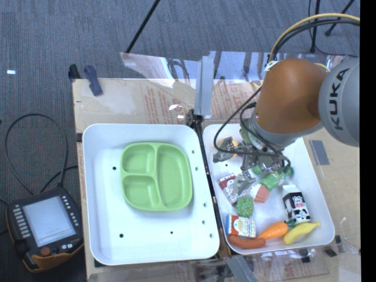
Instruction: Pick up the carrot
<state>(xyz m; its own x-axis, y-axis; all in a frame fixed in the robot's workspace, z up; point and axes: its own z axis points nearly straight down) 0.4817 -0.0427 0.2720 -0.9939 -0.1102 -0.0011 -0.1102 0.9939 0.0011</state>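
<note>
gripper (254,168) low over right bin's (314,184) toys, carrot (273,230) near front rim

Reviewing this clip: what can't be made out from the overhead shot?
- Gripper: finger state unreadable in the camera view, lost among clutter under the orange wrist.
- Items beneath the arm: partly hidden.
- Carrot: visible, its left end meets the small carton; contact unclear.

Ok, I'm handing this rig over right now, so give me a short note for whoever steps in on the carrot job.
Gripper: low over the middle of the right bin, among the toys; finger state can't be read.
Carrot: lying near the bin's front edge, between the sausage and the banana, apart from the gripper.
Done: nothing lifted.
Left: move to the carrot, grasp, lift.
</note>
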